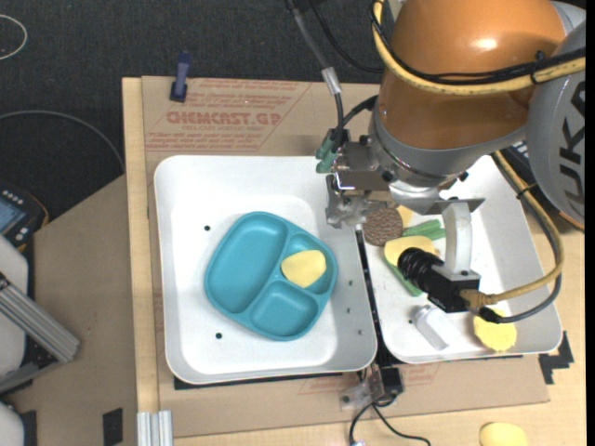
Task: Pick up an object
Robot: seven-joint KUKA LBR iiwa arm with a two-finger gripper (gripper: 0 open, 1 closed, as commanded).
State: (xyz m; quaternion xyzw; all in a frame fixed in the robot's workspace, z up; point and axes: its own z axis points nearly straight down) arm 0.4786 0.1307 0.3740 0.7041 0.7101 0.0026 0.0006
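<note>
A teal plastic divided plate (265, 275) lies flat in my left white bin (177, 249), a pale yellow rounded piece (303, 267) resting in its three o'clock compartment. Another yellow piece (495, 334) sits at five o'clock in my right white bin (530, 249).

A: Camera spot?
B: One fixed view, high over the bench (232, 100), tilted down, close enough that both white bins fill most of it: left bin (181, 249), right bin (535, 277).
A: Arm side?
B: The arm (465, 54) comes in from the right.
</note>
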